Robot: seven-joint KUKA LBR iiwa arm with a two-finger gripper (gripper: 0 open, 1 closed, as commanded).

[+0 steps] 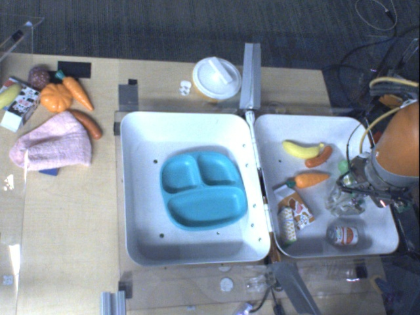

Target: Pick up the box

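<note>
**Meanwhile, the box lies untouched in the right bin**

Two shallow white plastic bins sit side by side. The left bin (138,176) holds one glossy blue tray (203,189) with three rounded compartments. The right bin (275,133) holds one small printed box (294,216) lying flat near its front left corner, one yellow banana (300,149), one reddish sausage (319,156), one orange carrot (310,180) and one round can (342,235). The gripper (348,199) hangs low over the bin's right side, near the can and apart from the box; whether its fingers are spread or closed cannot be made out.
</note>
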